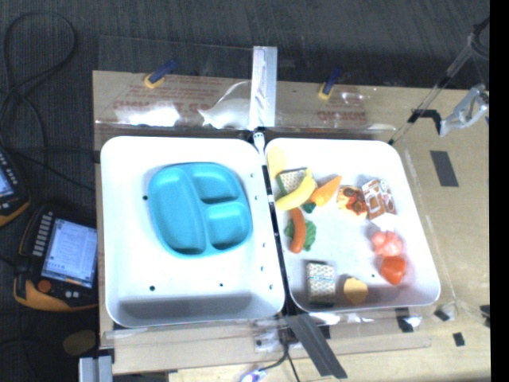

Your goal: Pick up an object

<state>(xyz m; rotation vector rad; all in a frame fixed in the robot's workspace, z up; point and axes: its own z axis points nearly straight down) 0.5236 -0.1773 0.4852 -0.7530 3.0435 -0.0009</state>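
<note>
Now the left bin (127,293) holds a blue tray (200,208). Toy food lies in the right bin (413,213): a banana (295,193), a carrot (324,190), a tomato (394,269). The gripper's state I cannot tell.

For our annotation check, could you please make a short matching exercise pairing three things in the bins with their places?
Things:
1. blue divided plate
2. banana
3. red tomato

Places:
A. right bin, near its right-hand front corner
B. left bin, around its middle
C. right bin, close to the wall shared with the left bin

Pairs: 1-B, 2-C, 3-A
</note>
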